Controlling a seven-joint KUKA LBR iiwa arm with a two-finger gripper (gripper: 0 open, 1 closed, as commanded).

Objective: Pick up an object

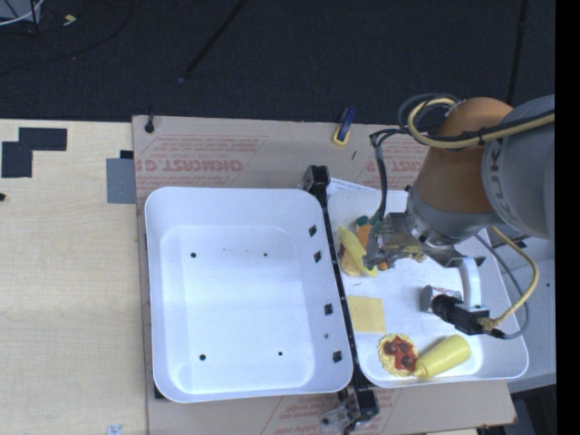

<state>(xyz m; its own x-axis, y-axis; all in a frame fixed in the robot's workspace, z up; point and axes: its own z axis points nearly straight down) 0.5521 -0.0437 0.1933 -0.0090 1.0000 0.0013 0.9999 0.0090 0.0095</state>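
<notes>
My gripper (381, 250) reaches down into the right bin (507, 356), at its upper left part. Right under and beside it lie a yellow banana-like piece (350, 248) and a small orange and green piece (366, 233), partly hidden by the gripper. A flat yellow cheese slice (367, 314) lies below them near the bin's left wall. At the bin's front edge a round yellow and red food piece (397, 352) sits next to a yellow squeeze bottle (444, 355) lying on its side.
The left bin (163, 243) stands directly beside the right one, with a black divider with clips (328, 270) between them. A blue and yellow clamp (343, 127) sits on the board behind the bins. The arm's orange and grey body (471, 170) hangs over the right bin's back.
</notes>
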